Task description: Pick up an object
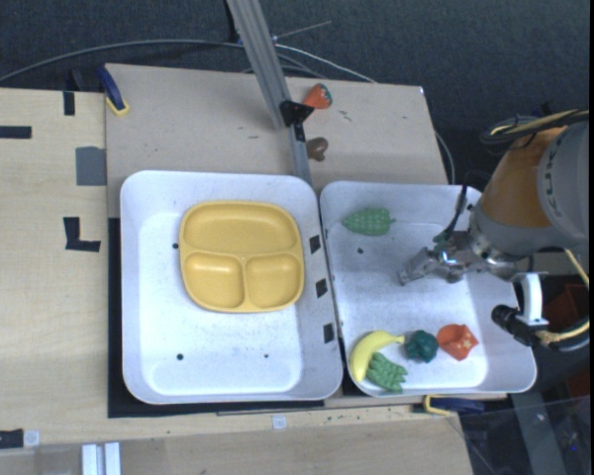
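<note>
In the right bin [356, 295] lie a pale green leafy toy [367, 222] at the back and, along the front wall, a yellow banana [368, 348], a light green piece [386, 372], a dark green broccoli-like toy [421, 346] and a red-orange toy [457, 340]. My gripper [412, 271] hangs over the middle of this bin, pointing left, well apart from every toy. Nothing sits between its fingers.
The left bin [148, 364] holds a yellow three-compartment plate [243, 255]. A grey pole [262, 52] rises from behind the bins with a small orange clip [319, 95] beside it. The arm's grey body [549, 206] covers the right bin's right edge.
</note>
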